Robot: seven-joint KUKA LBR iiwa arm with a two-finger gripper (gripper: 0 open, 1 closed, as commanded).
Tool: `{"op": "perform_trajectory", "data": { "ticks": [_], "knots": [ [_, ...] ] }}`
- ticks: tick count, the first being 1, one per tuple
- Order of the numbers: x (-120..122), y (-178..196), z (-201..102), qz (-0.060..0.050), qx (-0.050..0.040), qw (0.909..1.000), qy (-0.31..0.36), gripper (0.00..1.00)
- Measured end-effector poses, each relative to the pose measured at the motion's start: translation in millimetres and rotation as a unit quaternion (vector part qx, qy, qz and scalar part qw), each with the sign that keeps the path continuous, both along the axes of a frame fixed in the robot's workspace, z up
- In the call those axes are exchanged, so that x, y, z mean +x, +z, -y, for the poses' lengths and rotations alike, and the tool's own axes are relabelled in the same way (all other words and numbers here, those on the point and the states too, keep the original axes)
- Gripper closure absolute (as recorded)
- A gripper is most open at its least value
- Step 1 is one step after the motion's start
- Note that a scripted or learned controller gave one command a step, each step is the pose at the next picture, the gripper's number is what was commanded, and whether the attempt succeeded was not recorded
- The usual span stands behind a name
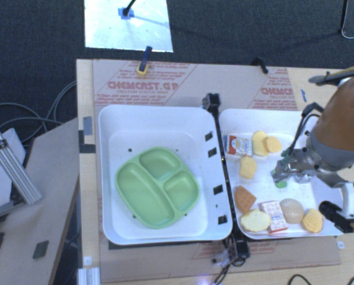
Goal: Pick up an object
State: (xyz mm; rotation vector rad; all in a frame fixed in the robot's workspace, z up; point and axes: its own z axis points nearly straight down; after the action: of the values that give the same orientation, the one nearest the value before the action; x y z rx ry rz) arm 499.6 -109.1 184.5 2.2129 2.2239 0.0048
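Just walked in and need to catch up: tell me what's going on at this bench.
A robot arm reaches in from the right, its gripper low over the right bin among toy food pieces. Nothing visible is held between its fingers. The left bin holds a green divided plate, untouched.

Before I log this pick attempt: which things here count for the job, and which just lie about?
For the job:
- gripper, low in the right bin
- food pieces there: yellow pieces, waffle, small cartons

Lying about:
- green divided plate in the left bin
- cables on the floor
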Motion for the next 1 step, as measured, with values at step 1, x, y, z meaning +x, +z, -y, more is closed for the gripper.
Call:
{"op": "perform_trajectory", "data": {
  "ticks": [1],
  "knots": [
    [2.1, 41.9, 0.1, 0.0, -0.0002, 1.0, 0.0, 1.0]
  ]
}}
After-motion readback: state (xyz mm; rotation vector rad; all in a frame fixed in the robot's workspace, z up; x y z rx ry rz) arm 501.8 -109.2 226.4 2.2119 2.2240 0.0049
